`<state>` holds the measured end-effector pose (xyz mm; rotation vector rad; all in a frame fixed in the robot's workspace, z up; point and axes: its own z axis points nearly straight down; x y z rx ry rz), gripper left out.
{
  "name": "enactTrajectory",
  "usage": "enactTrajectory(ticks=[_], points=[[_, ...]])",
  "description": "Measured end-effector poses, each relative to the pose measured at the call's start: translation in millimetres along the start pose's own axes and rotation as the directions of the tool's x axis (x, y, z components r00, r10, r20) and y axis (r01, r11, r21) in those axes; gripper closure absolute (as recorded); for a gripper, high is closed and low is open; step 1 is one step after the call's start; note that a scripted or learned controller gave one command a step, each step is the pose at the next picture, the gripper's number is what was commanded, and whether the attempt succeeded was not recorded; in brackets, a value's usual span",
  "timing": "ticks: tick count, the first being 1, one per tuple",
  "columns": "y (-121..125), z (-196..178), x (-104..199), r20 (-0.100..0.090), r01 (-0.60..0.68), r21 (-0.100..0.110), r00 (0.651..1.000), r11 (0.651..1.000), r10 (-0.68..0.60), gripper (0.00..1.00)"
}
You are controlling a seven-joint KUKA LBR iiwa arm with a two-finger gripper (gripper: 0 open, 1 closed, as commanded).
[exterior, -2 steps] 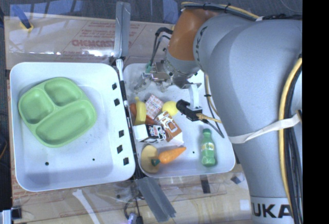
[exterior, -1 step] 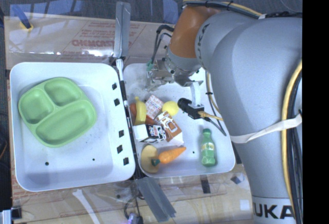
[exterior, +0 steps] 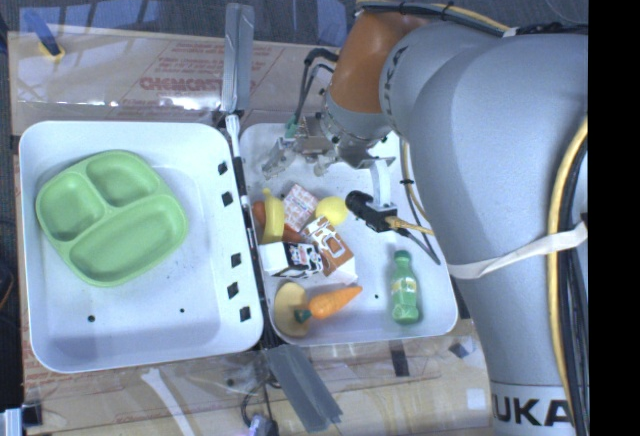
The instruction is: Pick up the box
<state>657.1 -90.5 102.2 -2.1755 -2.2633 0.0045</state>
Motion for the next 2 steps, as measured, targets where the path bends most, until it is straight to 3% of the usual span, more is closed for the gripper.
enactTrajectory(ticks=[1,2], points=[[-13,10,-51,-0.001,-0.092,0.000,0.996,0.996,0.092,0.00],[-61,11,-45,-0.001,0.049,-0.001,0.999,0.999,-0.049,0.00]])
